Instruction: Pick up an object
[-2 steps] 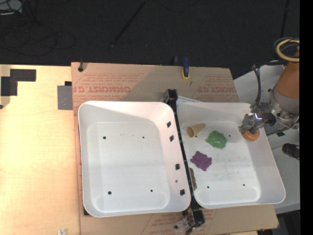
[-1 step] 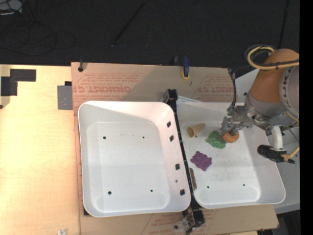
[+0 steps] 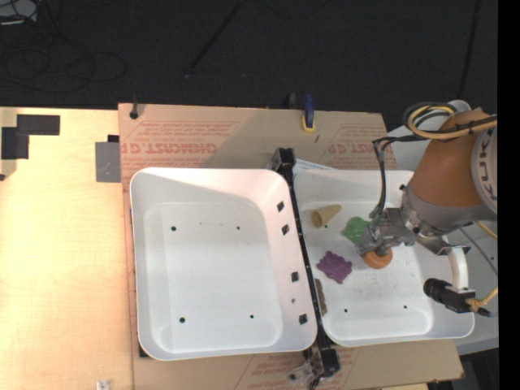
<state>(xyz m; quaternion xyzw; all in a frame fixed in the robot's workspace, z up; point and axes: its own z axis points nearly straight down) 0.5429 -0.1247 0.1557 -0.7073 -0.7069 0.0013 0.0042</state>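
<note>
Gripper [image 3: 378, 246] is down in the right bin [image 3: 406, 319], low over the floor, right on top of an orange object [image 3: 376, 258]. Can't tell its state from this angle: the wrist and grey housing cover it, so no call on whether it has anything.

Orange object: small, rounded, looks like a short disc or cap with an orange rim showing under the gripper. Top half is hidden by the tool. No clear long axis visible; what shows is roughly as wide as it is tall, so no heading to report.

Neighbours in the same bin:
- green lumpy piece [image 3: 354, 230], just left of the gripper, touching or nearly touching it, can't tell which
- purple jagged piece [image 3: 334, 266], lower left, near but apart from the orange one
- tan cone [image 3: 327, 214], further up-left, lying on its side, narrow end pointing left, long axis about left-right with a slight tilt

Left bin [image 3: 162, 331] sits directly beside the right one, joined along black clips at the shared wall.
</note>
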